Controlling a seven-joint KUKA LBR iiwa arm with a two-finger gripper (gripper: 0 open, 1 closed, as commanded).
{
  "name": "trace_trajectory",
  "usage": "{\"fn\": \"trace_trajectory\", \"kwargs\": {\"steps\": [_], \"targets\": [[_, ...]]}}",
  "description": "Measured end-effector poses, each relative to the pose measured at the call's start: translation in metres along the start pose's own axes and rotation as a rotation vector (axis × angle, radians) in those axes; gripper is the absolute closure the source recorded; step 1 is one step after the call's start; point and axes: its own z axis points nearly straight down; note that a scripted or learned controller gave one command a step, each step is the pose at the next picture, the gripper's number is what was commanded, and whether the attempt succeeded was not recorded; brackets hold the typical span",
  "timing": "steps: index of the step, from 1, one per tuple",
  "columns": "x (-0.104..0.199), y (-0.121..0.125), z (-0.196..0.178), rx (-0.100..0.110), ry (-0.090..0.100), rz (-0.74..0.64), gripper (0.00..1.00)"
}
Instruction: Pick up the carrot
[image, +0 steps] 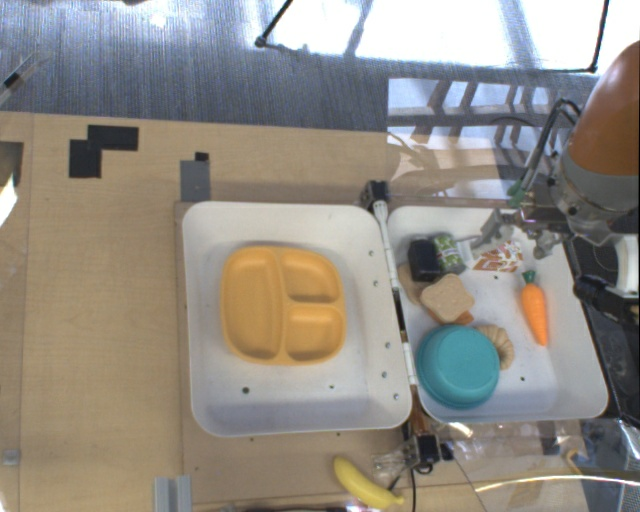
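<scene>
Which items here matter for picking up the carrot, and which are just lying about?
For the job:
carrot, lying in the right bin
gripper, above the bin's far end

Lying about:
teal bowl
bread slice
yellow divided plate in the left bin
banana on the bench

Two white bins sat side by side on the bench, the left bin (205, 400) and the right bin (580, 395). The left one carried a single item, one yellow divided plate (283, 304). The right one was busier: one carrot (536, 312), one teal bowl (458, 365), one slice of toy bread (447, 298), one dark packet with a green label (436, 256), one small orange-and-white item (498, 260), and one tan ring (498, 343) peeking out beside the bowl. Outside the bins, one banana (366, 484) lay on the bench. One arm (605, 150) was over the scene.
</scene>
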Motion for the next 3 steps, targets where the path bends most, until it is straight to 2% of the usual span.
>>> {"fn": "trace_trajectory", "kwargs": {"steps": [1,2,3], "targets": [[-0.064,0.05,0.128,0.009,0.0,-0.156,0.0],[-0.104,0.01,0.188,-0.012,0.003,-0.347,0.0],[-0.104,0.014,0.175,-0.023,-0.003,-0.346,1.0]]}}
